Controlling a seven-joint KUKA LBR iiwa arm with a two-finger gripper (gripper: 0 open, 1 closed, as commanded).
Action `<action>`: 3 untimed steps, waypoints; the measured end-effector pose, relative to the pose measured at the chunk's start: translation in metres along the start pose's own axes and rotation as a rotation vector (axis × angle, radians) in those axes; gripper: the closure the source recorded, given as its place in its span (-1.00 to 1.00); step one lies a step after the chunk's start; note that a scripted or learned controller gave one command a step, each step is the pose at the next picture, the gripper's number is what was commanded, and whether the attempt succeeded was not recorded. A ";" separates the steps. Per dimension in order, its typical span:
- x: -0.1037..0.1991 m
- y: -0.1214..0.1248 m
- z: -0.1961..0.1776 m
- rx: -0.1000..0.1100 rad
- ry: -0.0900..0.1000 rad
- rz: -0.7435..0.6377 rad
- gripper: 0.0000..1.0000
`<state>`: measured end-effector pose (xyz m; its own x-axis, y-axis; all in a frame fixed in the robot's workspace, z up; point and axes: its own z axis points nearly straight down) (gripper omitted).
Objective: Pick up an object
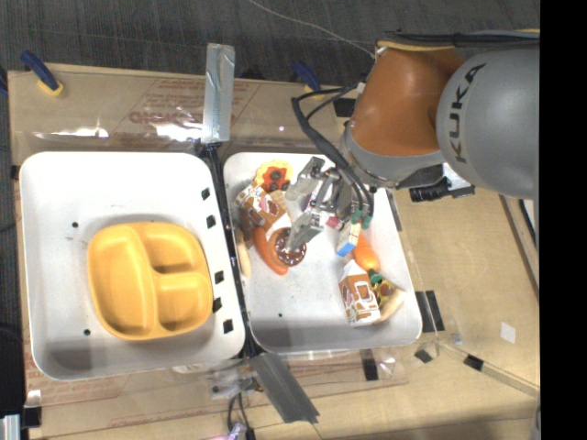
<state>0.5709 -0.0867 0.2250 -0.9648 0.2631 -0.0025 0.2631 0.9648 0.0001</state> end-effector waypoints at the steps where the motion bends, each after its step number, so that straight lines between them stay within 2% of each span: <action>1: -0.012 -0.006 0.101 -0.001 -0.008 -0.020 -1.00; 2: -0.016 -0.008 0.116 -0.008 -0.033 0.100 -1.00; 3: -0.003 -0.006 0.115 -0.015 -0.043 0.298 -1.00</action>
<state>0.5722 -0.0929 0.1103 -0.8438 0.5349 -0.0423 0.5345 0.8449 0.0218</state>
